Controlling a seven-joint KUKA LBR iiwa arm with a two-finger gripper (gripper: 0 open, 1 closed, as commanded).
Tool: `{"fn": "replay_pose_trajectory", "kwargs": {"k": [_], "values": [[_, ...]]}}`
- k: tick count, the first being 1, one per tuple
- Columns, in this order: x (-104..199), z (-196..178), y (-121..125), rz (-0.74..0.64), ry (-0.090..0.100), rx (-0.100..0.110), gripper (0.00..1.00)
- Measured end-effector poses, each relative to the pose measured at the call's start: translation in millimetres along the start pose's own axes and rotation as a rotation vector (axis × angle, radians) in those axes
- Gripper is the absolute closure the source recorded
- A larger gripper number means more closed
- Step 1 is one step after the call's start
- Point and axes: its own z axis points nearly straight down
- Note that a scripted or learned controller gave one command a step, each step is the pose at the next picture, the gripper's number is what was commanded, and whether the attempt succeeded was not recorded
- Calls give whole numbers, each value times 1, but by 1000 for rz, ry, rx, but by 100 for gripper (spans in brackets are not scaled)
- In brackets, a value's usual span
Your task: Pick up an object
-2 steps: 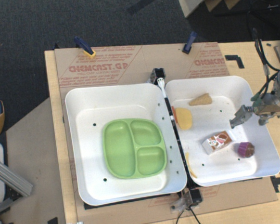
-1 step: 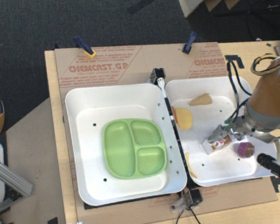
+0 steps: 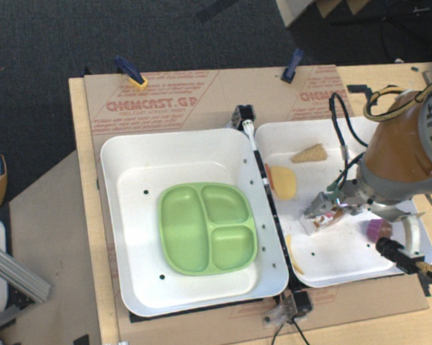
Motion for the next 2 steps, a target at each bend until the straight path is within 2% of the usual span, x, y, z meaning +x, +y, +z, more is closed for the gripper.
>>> {"fn": "replay_pose_trajectory", "kwargs": {"k": [1,2], "values": [[22,-73,80,-11,7,17,0],[84,-80,133,-13,11,25,0]]}}
